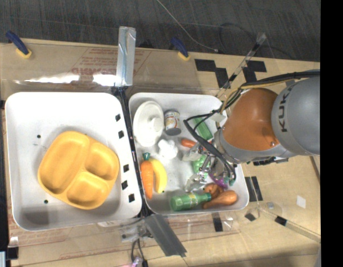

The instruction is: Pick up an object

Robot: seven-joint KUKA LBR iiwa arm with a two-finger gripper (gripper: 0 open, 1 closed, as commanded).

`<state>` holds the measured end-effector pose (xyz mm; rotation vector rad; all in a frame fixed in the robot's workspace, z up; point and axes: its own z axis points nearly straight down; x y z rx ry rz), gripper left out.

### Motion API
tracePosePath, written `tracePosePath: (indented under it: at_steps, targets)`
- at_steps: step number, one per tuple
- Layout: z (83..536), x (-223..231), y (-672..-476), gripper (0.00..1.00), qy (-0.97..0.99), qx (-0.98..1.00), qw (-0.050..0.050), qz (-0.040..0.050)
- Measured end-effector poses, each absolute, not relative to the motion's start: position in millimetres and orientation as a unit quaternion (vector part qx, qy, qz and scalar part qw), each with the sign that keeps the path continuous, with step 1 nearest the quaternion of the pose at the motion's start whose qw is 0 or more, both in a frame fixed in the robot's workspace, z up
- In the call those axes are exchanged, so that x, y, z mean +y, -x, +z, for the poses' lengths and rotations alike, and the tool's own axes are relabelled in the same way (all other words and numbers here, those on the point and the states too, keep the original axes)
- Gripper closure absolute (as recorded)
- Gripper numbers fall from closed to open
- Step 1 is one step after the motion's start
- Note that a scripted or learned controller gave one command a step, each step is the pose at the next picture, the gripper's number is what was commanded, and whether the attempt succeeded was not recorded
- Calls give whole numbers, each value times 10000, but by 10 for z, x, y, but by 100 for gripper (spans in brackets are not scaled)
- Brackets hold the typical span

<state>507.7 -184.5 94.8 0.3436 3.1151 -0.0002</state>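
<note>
Near edge of right bin (240,207): green bottle (190,201) lying flat, brown sausage-like toy (222,198) just right of it. Carrot (147,178) and banana (159,174) side by side at left wall. Gripper (207,170) low among clutter mid-bin; grip state: cannot tell. Further back: white bowl (148,121), small can (172,120). Left bin (21,127): yellow tray (78,168).

I saw the right bin (139,105) crowded: a white bowl (148,121), a carrot (147,178), a banana (159,174) and a green bottle (190,201) left only narrow gaps. The left bin (21,115) had free floor around the yellow tray (78,169).
</note>
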Motion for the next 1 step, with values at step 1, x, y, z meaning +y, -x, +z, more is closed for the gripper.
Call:
tracePosePath:
  at_steps: [1]
  targets:
    - [936,-1928,-5051,0,-1927,9813,29,6]
